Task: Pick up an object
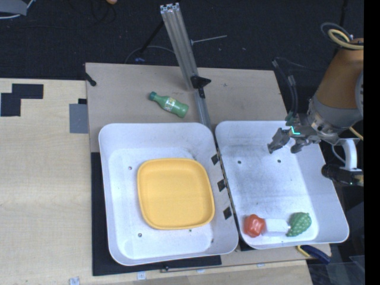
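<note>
White and shallow, the left bin [113,159] bears a yellow plate [175,192], while the right bin [285,183] keeps a red tomato-like toy [254,225], a small white piece [274,225] and a green leafy toy [298,224] in a row near its front edge. Above that bin's far right part hovers the gripper [287,143], fingers spread and nothing between them, well apart from the toys. A green bottle [168,104] lies on its side on the bench [237,94] behind the left bin.
</note>
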`<state>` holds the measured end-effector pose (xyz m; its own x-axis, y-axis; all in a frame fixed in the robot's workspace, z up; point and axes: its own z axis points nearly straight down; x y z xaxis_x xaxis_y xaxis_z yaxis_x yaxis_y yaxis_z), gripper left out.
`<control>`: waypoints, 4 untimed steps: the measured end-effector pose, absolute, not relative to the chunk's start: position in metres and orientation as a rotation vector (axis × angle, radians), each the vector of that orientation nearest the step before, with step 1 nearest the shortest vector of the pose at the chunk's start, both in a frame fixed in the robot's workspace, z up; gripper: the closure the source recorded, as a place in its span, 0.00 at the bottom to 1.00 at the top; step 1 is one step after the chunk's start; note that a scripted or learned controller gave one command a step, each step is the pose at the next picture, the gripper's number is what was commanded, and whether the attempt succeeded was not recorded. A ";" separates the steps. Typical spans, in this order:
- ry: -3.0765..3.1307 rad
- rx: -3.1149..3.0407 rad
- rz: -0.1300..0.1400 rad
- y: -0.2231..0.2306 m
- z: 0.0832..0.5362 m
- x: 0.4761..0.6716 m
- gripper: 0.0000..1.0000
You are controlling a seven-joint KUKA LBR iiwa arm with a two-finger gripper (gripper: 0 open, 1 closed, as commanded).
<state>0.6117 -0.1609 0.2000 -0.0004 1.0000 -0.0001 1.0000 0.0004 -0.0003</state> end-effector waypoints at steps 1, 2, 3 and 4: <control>-2.222 -2.221 0.000 -0.161 0.200 0.612 0.00; -2.221 -2.217 0.004 -0.159 0.156 0.617 0.00; -2.220 -2.218 0.004 -0.160 0.112 0.611 0.00; -2.222 -2.219 0.002 -0.159 0.090 0.611 0.00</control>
